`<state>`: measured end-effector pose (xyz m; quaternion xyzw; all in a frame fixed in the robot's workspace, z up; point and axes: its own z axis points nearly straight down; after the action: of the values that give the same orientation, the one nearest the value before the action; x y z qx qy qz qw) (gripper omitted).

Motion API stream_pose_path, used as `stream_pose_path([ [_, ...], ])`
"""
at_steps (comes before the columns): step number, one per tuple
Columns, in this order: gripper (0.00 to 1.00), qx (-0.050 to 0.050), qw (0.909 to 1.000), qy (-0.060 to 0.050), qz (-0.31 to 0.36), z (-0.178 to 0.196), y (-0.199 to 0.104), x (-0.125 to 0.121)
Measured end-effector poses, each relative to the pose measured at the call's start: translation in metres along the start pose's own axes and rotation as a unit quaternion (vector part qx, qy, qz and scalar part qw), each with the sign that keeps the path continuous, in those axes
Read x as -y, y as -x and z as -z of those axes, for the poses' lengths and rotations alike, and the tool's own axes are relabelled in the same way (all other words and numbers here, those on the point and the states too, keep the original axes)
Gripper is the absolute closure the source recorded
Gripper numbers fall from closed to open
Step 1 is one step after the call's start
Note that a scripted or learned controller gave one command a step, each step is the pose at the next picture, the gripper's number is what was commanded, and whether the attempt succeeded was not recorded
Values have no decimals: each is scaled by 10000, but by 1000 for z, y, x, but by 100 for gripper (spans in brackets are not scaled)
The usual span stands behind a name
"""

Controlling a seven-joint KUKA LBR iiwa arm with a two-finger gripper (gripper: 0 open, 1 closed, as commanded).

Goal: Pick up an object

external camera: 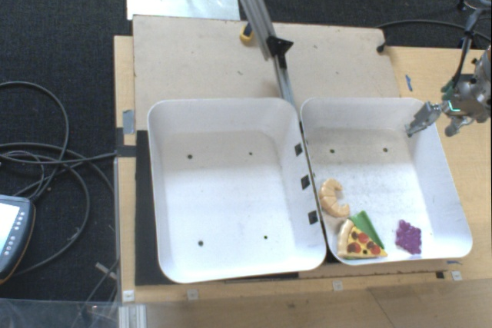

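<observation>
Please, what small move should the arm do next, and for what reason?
Probably move the hand forward along the right bin toward its near end and lower it. It sits at the bin's far right rim, holding nothing, while the croissant, pizza slice and purple grapes all lie near the front edge.

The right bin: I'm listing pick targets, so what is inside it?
Inside the right bin lie a croissant, a pizza slice over a green piece whose underside is hidden, and purple grapes.

A pale wooden bench (pixel 200 57) stands on dark carpet (pixel 61 19) (black cables (pixel 46 157) trail off its left edge).
</observation>
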<state>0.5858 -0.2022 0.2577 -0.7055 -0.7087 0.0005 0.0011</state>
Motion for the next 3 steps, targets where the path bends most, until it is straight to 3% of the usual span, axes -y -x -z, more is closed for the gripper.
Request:
stream_pose_path([
  [1, 0, 8, 10000, 19, 9, 2, 0, -1],
  [3, 0, -4, 10000, -11, -21, -123, -2, 1],
])
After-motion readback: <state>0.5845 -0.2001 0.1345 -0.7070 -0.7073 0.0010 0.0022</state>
